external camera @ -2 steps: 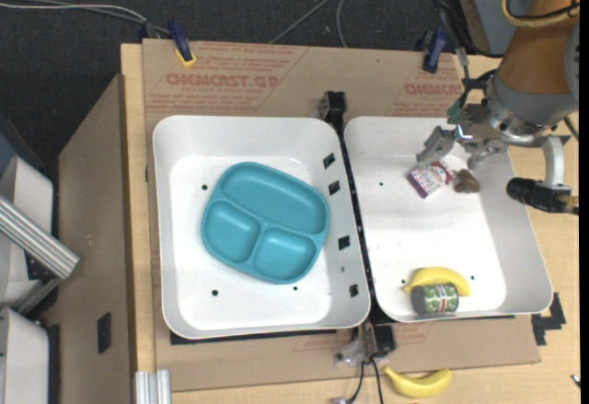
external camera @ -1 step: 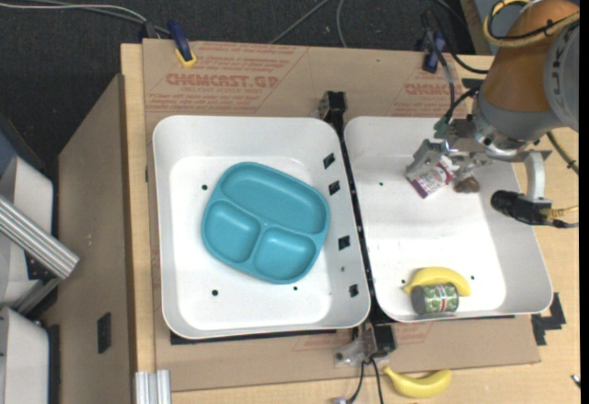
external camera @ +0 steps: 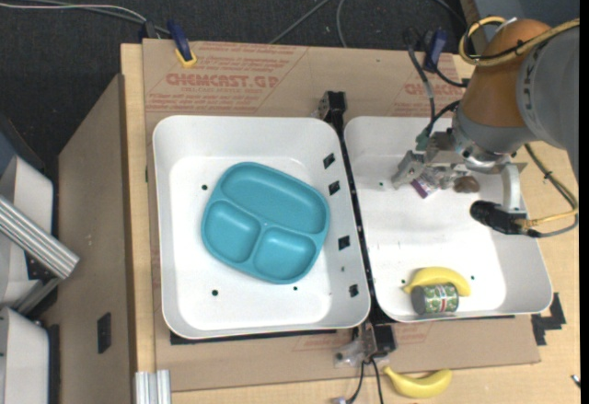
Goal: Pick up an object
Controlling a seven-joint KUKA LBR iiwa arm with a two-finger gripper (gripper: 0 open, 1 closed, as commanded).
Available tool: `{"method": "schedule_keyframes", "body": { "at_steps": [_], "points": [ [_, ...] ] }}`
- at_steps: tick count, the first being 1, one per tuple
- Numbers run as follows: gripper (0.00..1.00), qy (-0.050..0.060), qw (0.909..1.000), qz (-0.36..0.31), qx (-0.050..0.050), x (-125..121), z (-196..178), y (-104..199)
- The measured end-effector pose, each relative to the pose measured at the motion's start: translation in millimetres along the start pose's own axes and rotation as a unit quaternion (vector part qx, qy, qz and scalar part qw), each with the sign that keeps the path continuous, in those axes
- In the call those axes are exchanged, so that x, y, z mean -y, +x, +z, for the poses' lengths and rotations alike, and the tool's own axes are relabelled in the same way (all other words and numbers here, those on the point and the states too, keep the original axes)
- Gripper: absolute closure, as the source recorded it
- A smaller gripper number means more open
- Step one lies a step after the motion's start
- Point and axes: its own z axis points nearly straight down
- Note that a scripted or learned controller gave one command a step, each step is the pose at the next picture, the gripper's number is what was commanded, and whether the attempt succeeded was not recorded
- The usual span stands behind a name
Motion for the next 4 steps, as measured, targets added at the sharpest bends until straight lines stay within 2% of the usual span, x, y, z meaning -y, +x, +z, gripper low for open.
{"method": "schedule_keyframes", "body": {
  "at_steps": [1, 2, 4],
  "points": [
    [1.00, -0.003, 1.0000, 0.000, 0.000, -1.4, -14.6, 0.0],
    [1.00, -0.007, 1.0000, 0.000, 0.002, -3.4, -79.7, -1.7],
    [1.00, -0.006, 1.0000, 0.000, 0.002, -7.5, -180.7, 5.8]
  ]
}}
